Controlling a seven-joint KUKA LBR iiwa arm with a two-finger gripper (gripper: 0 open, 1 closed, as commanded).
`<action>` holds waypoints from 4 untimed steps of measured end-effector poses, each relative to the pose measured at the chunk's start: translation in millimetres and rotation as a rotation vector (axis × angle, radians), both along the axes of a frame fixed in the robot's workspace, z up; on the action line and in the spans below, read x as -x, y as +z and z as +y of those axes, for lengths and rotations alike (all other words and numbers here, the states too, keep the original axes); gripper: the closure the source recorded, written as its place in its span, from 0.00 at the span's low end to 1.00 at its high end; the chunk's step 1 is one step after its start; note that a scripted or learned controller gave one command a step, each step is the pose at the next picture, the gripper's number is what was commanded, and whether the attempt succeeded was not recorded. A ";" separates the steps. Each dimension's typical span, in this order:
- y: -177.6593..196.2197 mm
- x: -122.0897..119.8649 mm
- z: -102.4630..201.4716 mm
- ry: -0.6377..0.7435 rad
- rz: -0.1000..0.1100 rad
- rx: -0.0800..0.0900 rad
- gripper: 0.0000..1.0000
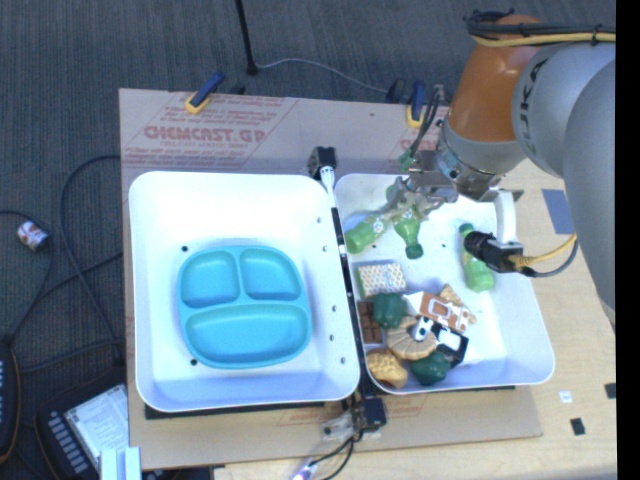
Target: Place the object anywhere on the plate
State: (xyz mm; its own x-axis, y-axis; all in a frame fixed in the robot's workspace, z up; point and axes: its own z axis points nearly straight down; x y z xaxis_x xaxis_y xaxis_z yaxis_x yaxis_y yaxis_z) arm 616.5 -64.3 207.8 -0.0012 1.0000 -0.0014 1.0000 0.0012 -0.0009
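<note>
At the bench's centre lie two white bins side by side. Left bin (pixel 150 298) bears a blue three-compartment plate (pixel 243 303), flat on its floor. Right bin (pixel 520 353) holds a heap of toy foods toward 6 o'clock, among them a checkered wafer (pixel 381 277) and a brown cookie (pixel 409 346). Grey arm with orange band (pixel 490 93) enters from 2 o'clock. Its gripper (pixel 412 200) hangs at 12 o'clock of the right bin, directly above a green bottle (pixel 409 236) that sits tilted; another green bottle (pixel 364 234) lies at 9 o'clock of it. Whether the fingers grasp anything cannot be told.
</note>
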 end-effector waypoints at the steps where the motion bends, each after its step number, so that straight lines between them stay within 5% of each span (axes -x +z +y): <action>1: -6.2 49.3 121.6 0.002 0.001 -0.002 1.00; 2: -24.2 26.3 112.6 -0.001 0.001 0.000 1.00; 3: 0.1 11.7 89.5 -0.001 -0.001 0.000 1.00; 4: 17.2 74.4 105.6 -0.001 0.001 0.000 1.00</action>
